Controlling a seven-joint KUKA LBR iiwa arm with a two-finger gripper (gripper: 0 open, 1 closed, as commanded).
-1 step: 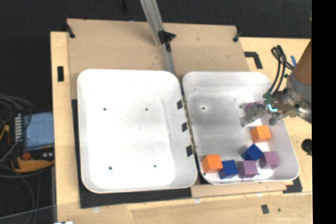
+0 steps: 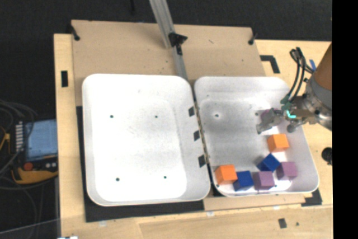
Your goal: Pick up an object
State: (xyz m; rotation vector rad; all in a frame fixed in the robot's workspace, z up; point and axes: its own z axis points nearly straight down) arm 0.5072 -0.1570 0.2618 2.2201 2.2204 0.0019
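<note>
Because the gripper [image 2: 271, 120], finger spacing impossible to tell, hovers just beyond the orange cube [image 2: 278, 142] in the right bin [image 2: 235, 87], a slightly off descent could nudge it away.

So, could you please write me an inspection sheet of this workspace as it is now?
Surface: wooden bench with left bin and right bin.
Job's things: six blocks in the right bin's near corner: orange, orange, blue, blue, purple, purple.
Clutter: nothing seen.
Grippers: hand over the right bin, above the upper orange block; nothing seen between its fingers.
Cables: wires at the arm; cables left of the bench.
Surroundings: metal rail; blue device.
</note>
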